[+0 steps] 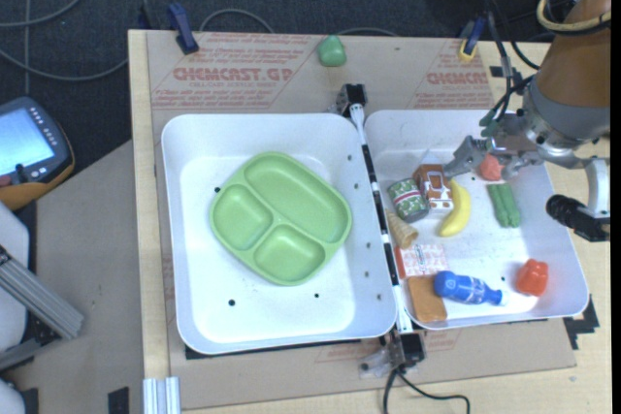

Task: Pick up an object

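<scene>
The right bin [572, 252] holds several small items: a yellow banana [456, 211], a green-labelled can [408, 199], a brown and red box [433, 185], a green pod [503, 206], a blue bottle [466, 288], and a red-orange piece [532, 277]. A small red object [490, 168] lies at the bin's far side. My gripper [488, 156] hangs low right over that red object, on the arm coming in from the right. Part of the red object is hidden by the gripper.
The left bin [194, 305] carries a green divided plate [281, 218]. A green ball [332, 51] rests on the bench behind the bins. A printed packet [423, 259] and a tan piece [427, 299] lie near the divider. Blue clamps [181, 26] grip the back edge.
</scene>
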Robot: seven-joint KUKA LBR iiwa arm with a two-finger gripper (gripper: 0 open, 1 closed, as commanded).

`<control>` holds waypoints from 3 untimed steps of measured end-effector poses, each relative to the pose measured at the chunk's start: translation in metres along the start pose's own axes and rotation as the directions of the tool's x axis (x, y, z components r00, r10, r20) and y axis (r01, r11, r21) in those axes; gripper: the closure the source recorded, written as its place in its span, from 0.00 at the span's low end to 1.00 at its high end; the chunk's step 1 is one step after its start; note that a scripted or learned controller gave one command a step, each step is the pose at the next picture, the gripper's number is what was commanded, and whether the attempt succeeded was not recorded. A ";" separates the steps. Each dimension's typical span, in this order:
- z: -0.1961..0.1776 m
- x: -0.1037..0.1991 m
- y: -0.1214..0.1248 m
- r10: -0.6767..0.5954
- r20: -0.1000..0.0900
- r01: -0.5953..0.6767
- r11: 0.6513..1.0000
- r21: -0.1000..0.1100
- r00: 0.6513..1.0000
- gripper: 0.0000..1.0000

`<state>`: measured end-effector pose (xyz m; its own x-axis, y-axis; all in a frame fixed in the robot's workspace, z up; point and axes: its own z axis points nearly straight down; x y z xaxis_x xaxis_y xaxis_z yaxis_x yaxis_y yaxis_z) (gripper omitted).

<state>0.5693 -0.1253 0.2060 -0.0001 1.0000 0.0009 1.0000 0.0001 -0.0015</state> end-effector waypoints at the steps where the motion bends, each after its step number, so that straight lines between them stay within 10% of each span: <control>1: 0.096 -0.028 0.021 -0.001 0.003 0.001 1.000 -0.015 1.000 0.00; 3: 0.108 -0.003 -0.001 0.001 0.004 -0.001 1.000 -0.023 1.000 0.00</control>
<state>0.5682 -0.1278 0.0981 0.0006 1.0000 -0.0029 0.9998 -0.0006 0.0212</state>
